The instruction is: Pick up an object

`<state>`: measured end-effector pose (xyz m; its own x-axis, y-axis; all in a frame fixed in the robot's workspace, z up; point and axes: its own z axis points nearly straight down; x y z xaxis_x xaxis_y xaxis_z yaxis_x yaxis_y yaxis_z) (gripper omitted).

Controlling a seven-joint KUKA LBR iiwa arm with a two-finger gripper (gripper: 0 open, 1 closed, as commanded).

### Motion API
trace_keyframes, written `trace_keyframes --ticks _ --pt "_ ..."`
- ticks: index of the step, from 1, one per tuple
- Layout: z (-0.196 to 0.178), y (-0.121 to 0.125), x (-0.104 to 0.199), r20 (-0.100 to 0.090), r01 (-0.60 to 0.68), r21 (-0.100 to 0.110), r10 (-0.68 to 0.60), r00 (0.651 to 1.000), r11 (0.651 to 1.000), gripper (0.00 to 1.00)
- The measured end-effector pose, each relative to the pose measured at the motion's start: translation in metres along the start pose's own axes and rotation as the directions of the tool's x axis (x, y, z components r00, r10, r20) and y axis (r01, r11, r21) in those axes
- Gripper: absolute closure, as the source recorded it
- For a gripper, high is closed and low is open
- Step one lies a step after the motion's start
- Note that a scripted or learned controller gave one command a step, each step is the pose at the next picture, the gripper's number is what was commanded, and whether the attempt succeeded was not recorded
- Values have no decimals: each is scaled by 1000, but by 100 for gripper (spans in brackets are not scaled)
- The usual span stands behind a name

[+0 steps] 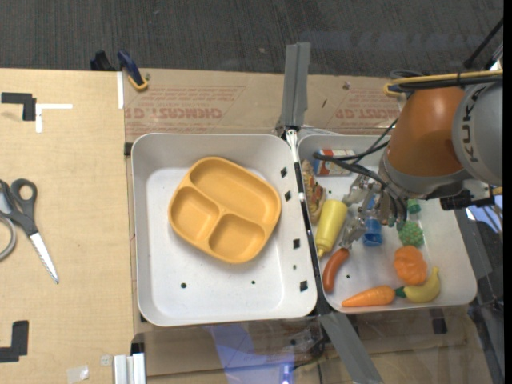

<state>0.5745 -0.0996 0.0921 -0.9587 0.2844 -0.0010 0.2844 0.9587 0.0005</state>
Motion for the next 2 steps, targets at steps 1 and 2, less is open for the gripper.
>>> trace_keyframes --ticks 1,2 --pt "-10 0 -1 4 1 -1 -1 1000 1000 100" --pt "0 -1 27 0 -201 0 201 980 980 100"
